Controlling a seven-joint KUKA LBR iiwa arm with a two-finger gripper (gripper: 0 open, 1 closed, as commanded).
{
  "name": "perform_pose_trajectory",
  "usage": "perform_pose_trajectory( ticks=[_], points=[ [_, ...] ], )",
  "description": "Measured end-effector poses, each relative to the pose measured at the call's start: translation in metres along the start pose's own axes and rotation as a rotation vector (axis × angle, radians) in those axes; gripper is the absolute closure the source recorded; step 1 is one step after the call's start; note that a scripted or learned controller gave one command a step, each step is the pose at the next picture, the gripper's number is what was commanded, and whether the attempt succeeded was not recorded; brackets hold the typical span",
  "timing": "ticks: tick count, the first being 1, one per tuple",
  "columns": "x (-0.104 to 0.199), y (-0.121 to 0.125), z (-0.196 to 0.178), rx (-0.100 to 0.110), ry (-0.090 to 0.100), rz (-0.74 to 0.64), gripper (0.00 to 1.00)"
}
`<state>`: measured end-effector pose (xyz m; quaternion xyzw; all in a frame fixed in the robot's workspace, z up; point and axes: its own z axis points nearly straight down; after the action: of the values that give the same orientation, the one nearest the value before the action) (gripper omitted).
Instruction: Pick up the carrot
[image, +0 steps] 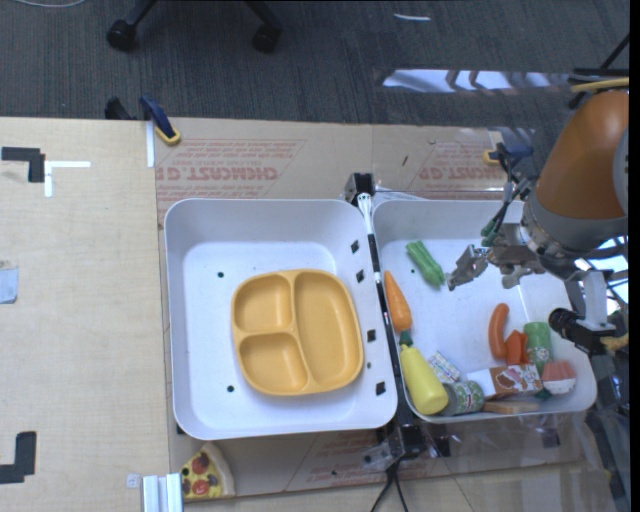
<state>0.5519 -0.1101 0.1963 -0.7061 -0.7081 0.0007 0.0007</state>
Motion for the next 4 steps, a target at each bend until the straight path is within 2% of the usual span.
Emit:
perform_pose_trajectory(
  ticks=[1, 2, 3, 4],
  points=[
    [0.071, -0.014, 0.005, 0.001, 0.0, 0.281, 0.0],
    [0.048, -0.019, -0.218, -0.003, -0.003, 0.334, 0.0],
    [0.043, 0.023, -0.344, 0.001, -0.003, 0.442, 0.0],
    [0.042, 0.054, -0.343, 0.001, -0.004, 0.647, 0.0]
  ],
)
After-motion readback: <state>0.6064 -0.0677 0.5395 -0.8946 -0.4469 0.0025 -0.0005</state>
